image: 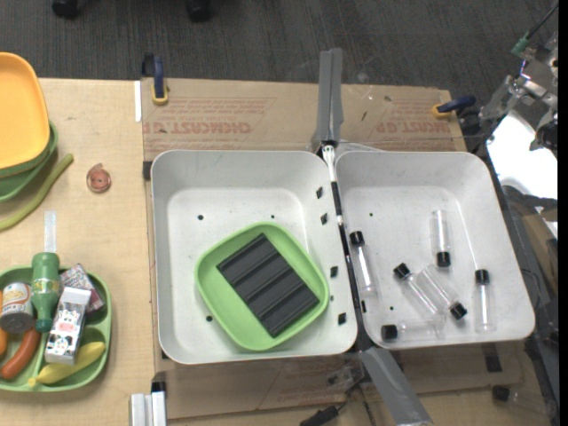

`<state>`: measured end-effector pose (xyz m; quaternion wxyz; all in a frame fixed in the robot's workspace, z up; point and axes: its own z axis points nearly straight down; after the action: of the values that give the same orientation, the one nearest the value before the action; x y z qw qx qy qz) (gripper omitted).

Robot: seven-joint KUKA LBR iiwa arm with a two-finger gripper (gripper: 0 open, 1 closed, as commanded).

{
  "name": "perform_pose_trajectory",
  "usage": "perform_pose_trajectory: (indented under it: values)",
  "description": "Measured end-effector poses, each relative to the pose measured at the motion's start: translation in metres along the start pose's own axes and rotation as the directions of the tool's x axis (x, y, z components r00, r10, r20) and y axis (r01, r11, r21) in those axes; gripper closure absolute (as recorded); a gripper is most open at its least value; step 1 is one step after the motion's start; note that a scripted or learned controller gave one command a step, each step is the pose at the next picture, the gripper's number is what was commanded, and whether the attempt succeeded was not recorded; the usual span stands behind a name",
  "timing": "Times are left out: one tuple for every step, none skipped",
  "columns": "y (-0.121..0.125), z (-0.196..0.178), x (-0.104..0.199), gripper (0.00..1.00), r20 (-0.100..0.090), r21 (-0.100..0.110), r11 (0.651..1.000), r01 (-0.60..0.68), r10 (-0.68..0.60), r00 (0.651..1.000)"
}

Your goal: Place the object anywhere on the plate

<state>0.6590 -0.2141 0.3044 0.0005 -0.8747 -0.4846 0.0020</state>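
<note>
A green square plate (211, 302) lies tilted in the left white bin (222, 180), toward its front. A black ridged rectangular object (268, 284) lies flat on the plate, covering most of its middle. The right white bin (399, 174) holds several clear vials with black caps, among them one upright near the back (437, 235), one lying in the middle (424, 289) and one along the left wall (362, 263).
Both bins rest on brown cardboard (240, 118) held by clamps (156, 78). On the wooden table to the left are stacked yellow and green plates (18, 122), a small pink item (98, 178) and a green tray of toy food (53, 335). Equipment stands at the top right (532, 69).
</note>
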Motion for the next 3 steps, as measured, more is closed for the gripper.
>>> perform_pose_trajectory:
  values:
    - [-0.002, -0.008, 0.002, 0.0, -0.001, -0.002, 1.0, -0.025, 0.025, 1.0]
    - [-0.002, 0.03, 0.003, 0.0, 0.0, 0.0, 0.998, -0.07, 0.07, 0.998]
    - [0.0, 0.039, -0.001, 0.0, 0.0, 0.0, 0.997, -0.076, 0.076, 0.997]
